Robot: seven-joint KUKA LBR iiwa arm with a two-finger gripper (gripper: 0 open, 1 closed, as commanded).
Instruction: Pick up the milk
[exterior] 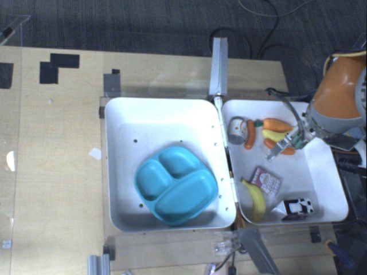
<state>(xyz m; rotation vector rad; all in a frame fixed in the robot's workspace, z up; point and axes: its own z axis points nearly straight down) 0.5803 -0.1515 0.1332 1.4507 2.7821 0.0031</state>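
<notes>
The two-finger pincer [281, 149] is seen low over the right-hand shallow white bin [332, 176], hanging among the small orange carrot-like pieces [277, 125] near that bin's far side; whether its jaws are parted or closed cannot be told from this view, and nothing can be seen between them. The milk, a small black-and-white cow-patterned carton [298, 207], lies well apart from the pincer, toward the bin's near edge and slightly to the arm's side. The main risk is judged to be a grasp made where the pincer now hangs, by which an orange piece or the yellow corn-like piece [274, 135] would be taken instead. On the way to the carton, the small pink printed packet [265, 181] or the yellow banana [256, 198] could be nudged. Since the carton sits close against the bin wall, a finger could be caught on the rim, or the carton tipped and pushed aside.
</notes>
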